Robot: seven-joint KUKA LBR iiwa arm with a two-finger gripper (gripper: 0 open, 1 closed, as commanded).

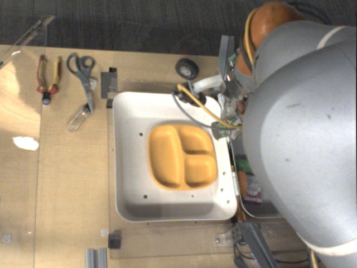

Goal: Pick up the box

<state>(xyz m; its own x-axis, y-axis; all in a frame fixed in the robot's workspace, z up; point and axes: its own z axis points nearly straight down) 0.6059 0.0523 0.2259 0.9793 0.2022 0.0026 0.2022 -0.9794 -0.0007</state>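
Yellow divided tray (182, 156) sits mid left bin (128, 149) | grey arm (301, 127) looms over right bin (257, 210) | box: can't pick it out under arm | jaws: cannot tell | scissors (83, 77), pliers (48, 78) on bench (67, 172)

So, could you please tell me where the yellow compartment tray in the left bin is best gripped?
Probably from straight above, pinching the raised divider ridge of the yellow compartment tray. It lies flat in the white bin, its rounded outer edges sit low, and the ridges between its three hollows give the fingers something to close on.
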